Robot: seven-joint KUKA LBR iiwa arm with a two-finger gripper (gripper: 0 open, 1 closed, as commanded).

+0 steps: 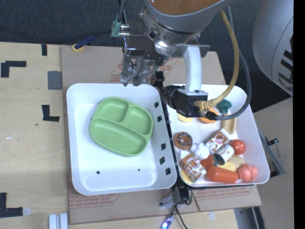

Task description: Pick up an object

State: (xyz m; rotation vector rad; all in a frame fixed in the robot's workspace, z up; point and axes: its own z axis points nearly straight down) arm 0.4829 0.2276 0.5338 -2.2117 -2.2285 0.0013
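Toy food point(217, 159) is all piled in the right-hand bin point(255, 132), so that's the stuff up for grabs. Using the green divided plate point(121, 125) as the reference: the plate lies alone in the left bin point(78, 128), and the pile sits to its right, across the wall where the two bins meet. In there I can make out a chocolate donut point(183, 140) closest to the plate, a red tomato point(238, 146) further right, and a red sausage point(221, 175) toward the near edge. The gripper point(137, 73) hangs above the plate's far side, over the far rim of the left bin, holding nothing. Honestly can't tell if it's spread or closed, it's a blur. Both bins rest on a cardboard-covered surface point(86, 66).
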